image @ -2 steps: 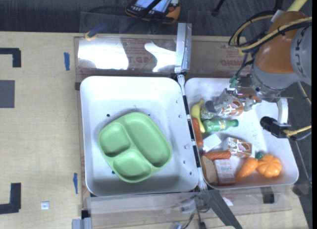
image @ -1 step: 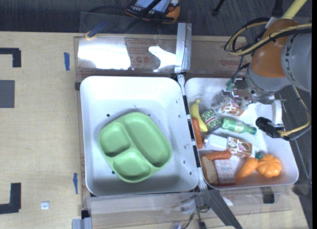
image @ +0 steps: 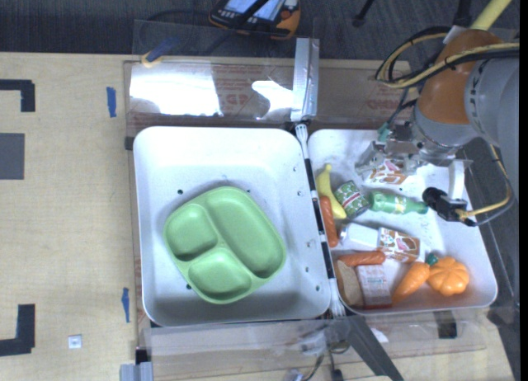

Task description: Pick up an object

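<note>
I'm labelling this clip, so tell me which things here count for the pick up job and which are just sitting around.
For the job:
gripper, low over the right bin
banana
green bottle
pumpkin
carrot
small cartons

Lying about:
green divided plate in the left bin
handheld controller beyond the bench

Grey arm (image: 495, 99) with orange band, yellow and black cables.

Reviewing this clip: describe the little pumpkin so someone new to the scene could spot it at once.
Start at the right bin, the one crowded with toy food beneath the arm. Go to its near right corner, where the pumpkin lies beside an orange carrot. It is round and ribbed, while the carrot is tapered.
</note>
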Controlling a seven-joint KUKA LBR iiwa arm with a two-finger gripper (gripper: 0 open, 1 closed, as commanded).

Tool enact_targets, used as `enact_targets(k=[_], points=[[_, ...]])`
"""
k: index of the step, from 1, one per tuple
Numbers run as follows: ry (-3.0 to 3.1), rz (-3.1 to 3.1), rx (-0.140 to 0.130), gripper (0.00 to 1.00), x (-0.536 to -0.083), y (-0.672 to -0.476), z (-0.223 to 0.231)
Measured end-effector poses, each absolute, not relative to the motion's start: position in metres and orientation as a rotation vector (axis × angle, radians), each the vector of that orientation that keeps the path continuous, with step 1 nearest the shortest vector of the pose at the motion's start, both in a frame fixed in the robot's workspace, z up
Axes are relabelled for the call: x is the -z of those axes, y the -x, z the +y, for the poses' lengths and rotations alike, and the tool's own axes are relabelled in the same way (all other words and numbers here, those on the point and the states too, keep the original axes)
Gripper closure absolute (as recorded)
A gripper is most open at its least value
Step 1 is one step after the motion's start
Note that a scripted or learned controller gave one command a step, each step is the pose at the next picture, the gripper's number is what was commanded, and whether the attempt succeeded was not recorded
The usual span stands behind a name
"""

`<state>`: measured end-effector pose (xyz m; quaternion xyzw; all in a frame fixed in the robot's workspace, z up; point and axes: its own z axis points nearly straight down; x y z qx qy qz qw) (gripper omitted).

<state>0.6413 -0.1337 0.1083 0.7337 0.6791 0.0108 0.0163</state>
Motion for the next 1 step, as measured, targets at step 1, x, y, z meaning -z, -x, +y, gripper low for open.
enact_targets(k=[1], points=[[-2.078, 2.352, -0.002, 0.00, -0.2305, -0.6317, -0.1204]])
